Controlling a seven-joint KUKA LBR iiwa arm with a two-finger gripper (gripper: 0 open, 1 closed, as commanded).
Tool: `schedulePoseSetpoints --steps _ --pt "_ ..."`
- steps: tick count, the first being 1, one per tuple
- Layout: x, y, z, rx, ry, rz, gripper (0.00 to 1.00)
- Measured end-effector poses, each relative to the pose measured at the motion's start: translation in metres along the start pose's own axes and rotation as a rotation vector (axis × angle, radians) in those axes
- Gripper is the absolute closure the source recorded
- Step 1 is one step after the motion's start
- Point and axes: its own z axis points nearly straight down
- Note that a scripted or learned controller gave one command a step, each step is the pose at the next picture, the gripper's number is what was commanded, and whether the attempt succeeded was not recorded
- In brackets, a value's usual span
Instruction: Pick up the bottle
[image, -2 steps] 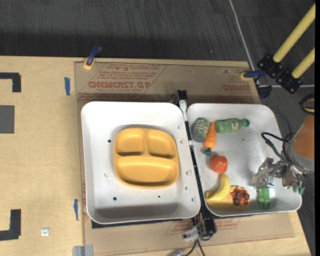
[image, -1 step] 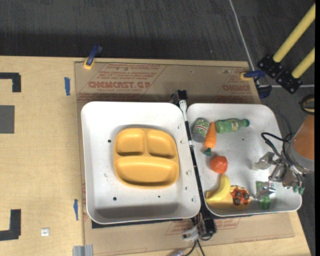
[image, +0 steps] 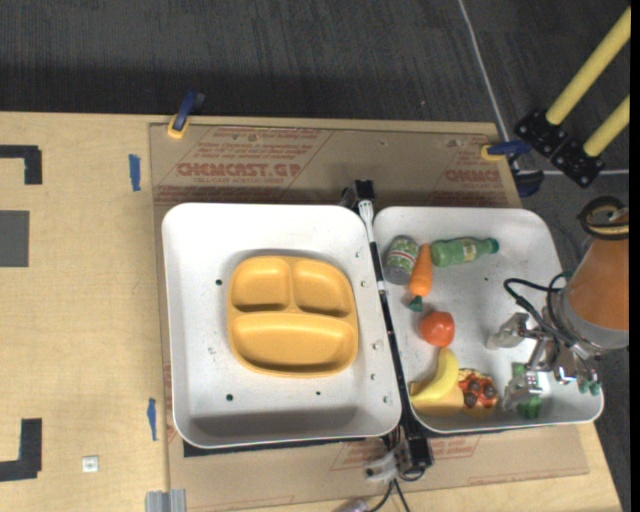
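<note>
The claw (image: 530, 362) hung low over the right bin (image: 470, 225), near that bin's four o'clock corner, with the arm (image: 603, 290) and its orange band entering from three o'clock and partly cut off by the frame edge. Its metal fingers were a tangle of grey parts and black cable against the white floor, and I could not tell how far apart they stood or whether anything sat between them. A small green piece showed just below the claw at six o'clock, too blurred to name.

The green bottle (image: 462, 250) lay on its side near the bin's twelve o'clock wall, well apart from the claw, cap pointing toward three o'clock. Touching its nine o'clock end, a carrot (image: 422, 272) lay slanted, and beside that a small can (image: 401, 258). Toward the bin's middle sat a tomato (image: 436, 327); at six o'clock a banana (image: 441, 382) rested against a small red and orange item (image: 477, 390), hard to make out.

The left bin (image: 190, 300) held a yellow divided tray (image: 293, 312). Both bins stood on a cardboard sheet (image: 260, 165) on the counter (image: 70, 300).
</note>
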Motion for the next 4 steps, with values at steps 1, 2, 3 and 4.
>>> schedulePoseSetpoints --steps 1,2,3,4 --pt "0.001 0.004 0.000 -0.001 0.001 0.061 0.00" --pt "0.004 0.031 -0.130 -0.003 0.004 -0.120 0.00" --pt "-0.005 -0.004 0.000 -0.001 -0.003 -0.148 0.00" --pt "-0.003 0.005 0.000 -0.001 -0.005 -0.623 0.00"
